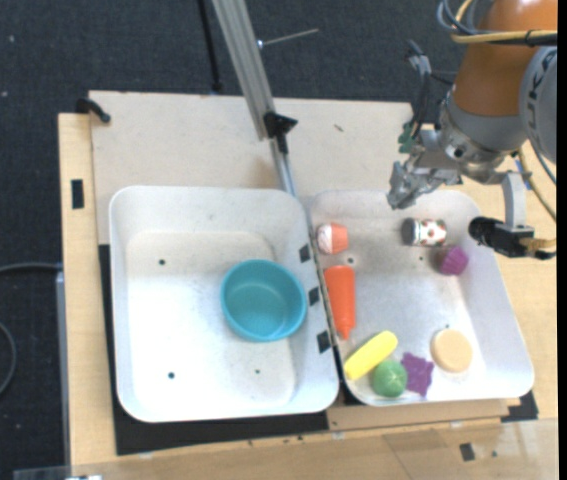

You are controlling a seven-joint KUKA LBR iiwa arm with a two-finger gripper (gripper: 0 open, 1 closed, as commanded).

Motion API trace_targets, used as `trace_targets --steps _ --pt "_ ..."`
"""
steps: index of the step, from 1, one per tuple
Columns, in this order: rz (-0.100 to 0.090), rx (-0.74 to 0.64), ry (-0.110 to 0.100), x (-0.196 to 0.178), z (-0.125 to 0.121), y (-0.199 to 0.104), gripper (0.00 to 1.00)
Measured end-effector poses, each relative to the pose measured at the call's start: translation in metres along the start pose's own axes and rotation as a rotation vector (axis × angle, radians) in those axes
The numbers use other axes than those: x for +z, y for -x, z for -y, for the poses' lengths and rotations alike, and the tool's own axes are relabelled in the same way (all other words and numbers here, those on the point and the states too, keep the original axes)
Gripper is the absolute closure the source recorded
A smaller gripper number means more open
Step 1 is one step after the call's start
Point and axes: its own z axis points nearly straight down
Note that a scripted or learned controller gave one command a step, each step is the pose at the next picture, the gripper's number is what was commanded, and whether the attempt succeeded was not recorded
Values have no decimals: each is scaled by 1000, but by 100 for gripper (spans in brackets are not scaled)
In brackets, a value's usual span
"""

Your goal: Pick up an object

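Observation:
My gripper (401, 190) hangs over the far edge of the right bin (493, 298), above its contents and touching none of them. Just to its right and a little nearer lies a small can-shaped toy (424, 232) on its side, with a purple lump (452, 260) beside it. A pink and orange egg shape (333, 237) and an orange carrot (340, 298) lie along the bin's left wall. Near the front are a yellow piece (370, 354), a green ball (389, 378), a purple cluster (420, 373) and a tan disc (452, 350).
The left bin (163, 268) holds a blue bowl (263, 300) near its right side. A slanted metal post (248, 58) rises behind the bins, its foot at the gap between them. The arm (493, 58) reaches in from the upper right.

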Motion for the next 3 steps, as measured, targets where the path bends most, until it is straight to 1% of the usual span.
trace_targets --steps 1,2,3 --pt "0 0 0 -5 -14 -51 100" --pt "0 1 -4 12 -23 -106 100" --pt "1 1 -5 25 -28 -150 100"
